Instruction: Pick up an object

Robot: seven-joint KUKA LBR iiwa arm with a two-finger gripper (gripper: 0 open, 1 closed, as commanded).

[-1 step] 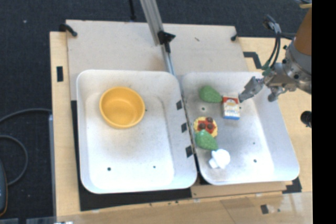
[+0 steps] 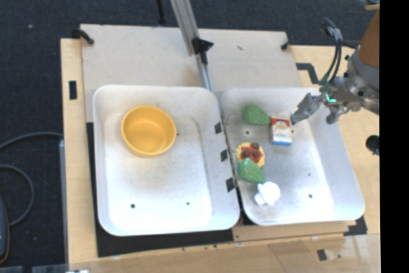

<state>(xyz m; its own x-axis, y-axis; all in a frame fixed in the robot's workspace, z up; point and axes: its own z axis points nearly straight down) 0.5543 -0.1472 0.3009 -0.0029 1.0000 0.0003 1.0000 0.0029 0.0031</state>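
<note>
Left, a yellow bowl (image 2: 149, 130); right bin (image 2: 332, 169) (toys, small carton (image 2: 281, 131)).

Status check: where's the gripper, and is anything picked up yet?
Gripper over right bin's upper right, open, holding nothing. Small carton nearest, just left of it. Path unobstructed.

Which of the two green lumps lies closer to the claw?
The upper green lump, beside the small white carton; the other green lump lies lower, under the yellow-red toy.
</note>
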